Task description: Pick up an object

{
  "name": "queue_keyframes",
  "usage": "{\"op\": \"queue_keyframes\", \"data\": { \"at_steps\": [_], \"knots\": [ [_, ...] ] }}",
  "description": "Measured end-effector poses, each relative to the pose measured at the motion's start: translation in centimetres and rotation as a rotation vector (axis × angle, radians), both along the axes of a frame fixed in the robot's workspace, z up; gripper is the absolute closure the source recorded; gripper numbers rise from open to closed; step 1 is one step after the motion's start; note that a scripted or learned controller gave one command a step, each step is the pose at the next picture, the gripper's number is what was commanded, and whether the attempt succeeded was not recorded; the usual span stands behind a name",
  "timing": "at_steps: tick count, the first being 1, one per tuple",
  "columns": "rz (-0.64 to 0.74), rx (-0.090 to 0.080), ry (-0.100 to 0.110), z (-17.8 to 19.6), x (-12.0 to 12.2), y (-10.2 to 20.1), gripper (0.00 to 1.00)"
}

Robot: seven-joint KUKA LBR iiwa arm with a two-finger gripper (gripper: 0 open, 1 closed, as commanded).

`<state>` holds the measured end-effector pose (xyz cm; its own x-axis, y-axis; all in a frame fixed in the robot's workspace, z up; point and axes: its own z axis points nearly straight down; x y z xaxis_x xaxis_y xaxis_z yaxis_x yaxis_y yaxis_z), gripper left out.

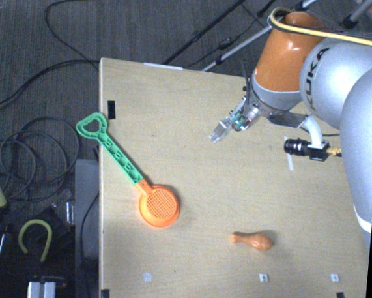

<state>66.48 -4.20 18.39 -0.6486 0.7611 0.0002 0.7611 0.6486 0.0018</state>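
Note:
A toy strainer with a green handle [117, 153] and a round orange mesh head [159, 206] lies at a slant on the left part of the tan board [198, 94]. A small orange drumstick-shaped piece [254, 240] lies flat near the lower middle. My gripper [220, 134] hangs from the orange-banded wrist [288, 56] above bare board at the upper middle. It points down and left, well apart from both objects, and I see nothing in it.
The board's left edge [99, 169] drops to dark carpet strewn with black cables [15, 155] and a green hook-shaped part [34, 235]. A black fitting [306, 148] juts from the arm. Small tags [263, 277] dot the lower right board.

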Motion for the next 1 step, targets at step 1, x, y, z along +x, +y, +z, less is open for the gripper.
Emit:
{"op": "queue_keyframes", "data": {
  "at_steps": [1],
  "knots": [
    [0.153, -0.001, 0.003, -0.06, -1.84, 5.65, 1.0]
  ]
}}
